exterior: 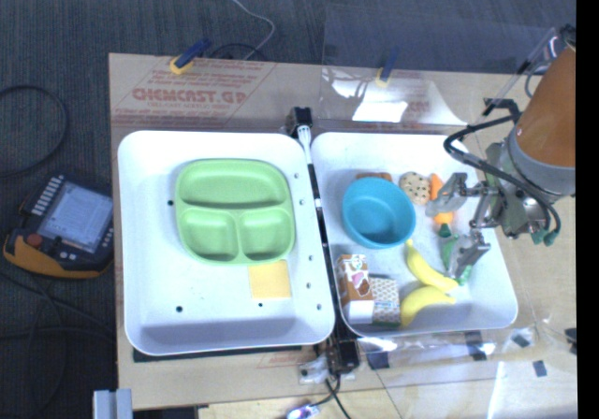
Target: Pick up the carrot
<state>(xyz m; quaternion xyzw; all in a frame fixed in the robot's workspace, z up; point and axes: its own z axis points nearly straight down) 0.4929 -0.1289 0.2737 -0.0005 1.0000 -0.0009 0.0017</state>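
Carrot (444,218) was seen in the right bin (501,300), near its right side, as a small orange piece with a green bit just below it, between the cookie (415,186) and the gripper (463,221). Gripper was noted directly over that spot, one finger (453,189) above the carrot and the other (471,253) below it, so the fingers were judged apart, with the carrot lying between them but not clamped. Blue bowl (377,211) was recorded just left of the carrot, bananas (426,284) below it, and a small carton (360,284) at the bin's lower left. Left bin (150,305) held a green tray (234,209) and a yellow square (270,279). A miss was judged likely: the carrot is small and partly masked by the fingers, so the closing could be made off-centre and the piece squeezed out sideways. The lower finger was seen close to the banana, which could be caught or nudged instead.
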